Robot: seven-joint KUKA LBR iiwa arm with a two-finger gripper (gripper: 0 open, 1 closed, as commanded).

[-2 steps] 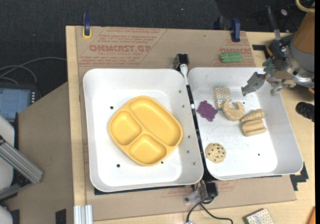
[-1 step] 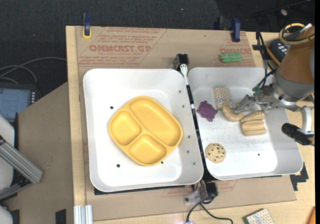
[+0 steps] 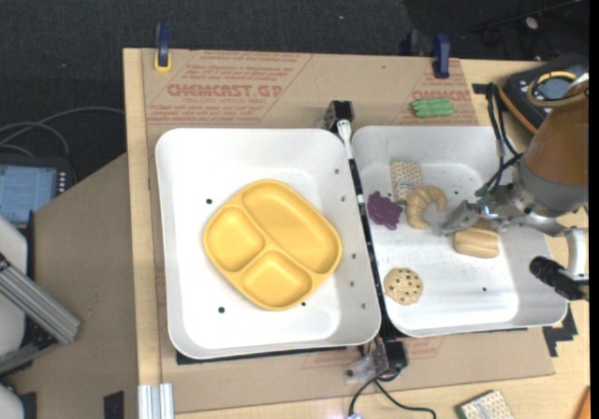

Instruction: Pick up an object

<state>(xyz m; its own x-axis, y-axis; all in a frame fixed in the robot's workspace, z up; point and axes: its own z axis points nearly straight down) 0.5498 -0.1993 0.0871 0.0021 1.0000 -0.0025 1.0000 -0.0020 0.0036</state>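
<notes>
The right bin (image 3: pixel 524 310) holds a purple toy (image 3: pixel 383 209), a tan croissant (image 3: pixel 427 203), a speckled cracker (image 3: pixel 404 175), a chocolate-chip cookie (image 3: pixel 403 285) and a beige bread roll (image 3: pixel 476 242). My gripper (image 3: pixel 468 215) is low inside this bin. It sits just right of the croissant and just above the bread roll, close to both. I see nothing lifted off the bin floor. The grey arm with its orange band (image 3: pixel 562 151) comes in from the right.
A yellow divided plate (image 3: pixel 271 244) lies in the left bin (image 3: pixel 187 183). A small green object (image 3: pixel 432 108) rests on the cardboard behind the right bin. Blue clamps (image 3: pixel 164 57) grip the bench's back edge. A black divider (image 3: pixel 354 193) runs between the bins.
</notes>
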